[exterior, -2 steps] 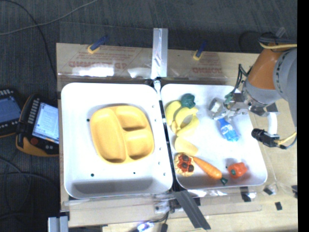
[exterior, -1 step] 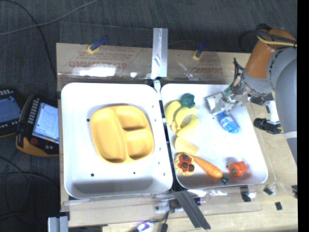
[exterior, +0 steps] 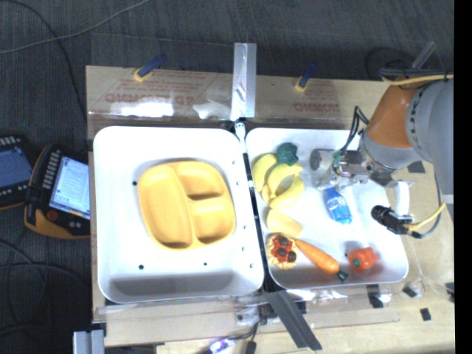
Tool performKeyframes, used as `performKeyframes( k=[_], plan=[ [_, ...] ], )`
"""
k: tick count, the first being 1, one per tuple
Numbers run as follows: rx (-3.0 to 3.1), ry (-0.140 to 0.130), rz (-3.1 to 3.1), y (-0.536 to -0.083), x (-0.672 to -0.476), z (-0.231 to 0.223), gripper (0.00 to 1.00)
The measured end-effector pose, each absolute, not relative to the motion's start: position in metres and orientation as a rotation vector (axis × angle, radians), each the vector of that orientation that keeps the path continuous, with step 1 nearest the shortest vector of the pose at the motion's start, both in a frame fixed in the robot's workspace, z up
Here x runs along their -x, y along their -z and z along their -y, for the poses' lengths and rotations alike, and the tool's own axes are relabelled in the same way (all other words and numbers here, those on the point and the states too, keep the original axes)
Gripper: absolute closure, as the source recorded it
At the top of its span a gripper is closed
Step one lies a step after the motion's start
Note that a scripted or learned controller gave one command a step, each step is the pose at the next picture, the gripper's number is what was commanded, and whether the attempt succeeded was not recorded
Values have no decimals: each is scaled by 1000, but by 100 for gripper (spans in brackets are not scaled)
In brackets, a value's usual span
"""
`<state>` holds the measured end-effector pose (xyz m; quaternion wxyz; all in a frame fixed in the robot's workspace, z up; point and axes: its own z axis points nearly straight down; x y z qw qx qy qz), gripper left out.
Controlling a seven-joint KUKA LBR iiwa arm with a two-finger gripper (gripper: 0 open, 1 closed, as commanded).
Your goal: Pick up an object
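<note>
Hovering hand [exterior: 333, 169] above blue bottle [exterior: 338, 205], right bin [exterior: 383, 271] — grip state unclear

Glossy white plastic was seen in both bins [exterior: 118, 271], a smooth yellow plastic tray [exterior: 186, 201] lay in the left, and bare matt wood showed on the bench [exterior: 177, 87].

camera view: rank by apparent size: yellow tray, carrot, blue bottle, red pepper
1. yellow tray, by far the largest.
2. carrot.
3. blue bottle.
4. red pepper.
The bottle and pepper look close in size, so I wouldn't lean on their order.
</note>
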<state>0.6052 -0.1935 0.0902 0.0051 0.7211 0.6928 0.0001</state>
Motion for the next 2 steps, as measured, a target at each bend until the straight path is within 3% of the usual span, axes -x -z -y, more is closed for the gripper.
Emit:
performKeyframes(
  k=[1, 2],
  plan=[
    [-2046, -2, -2364, -91, -605, 191, 100],
    [-2208, 4, -2233, -230, -644, 134, 100]
  ],
)
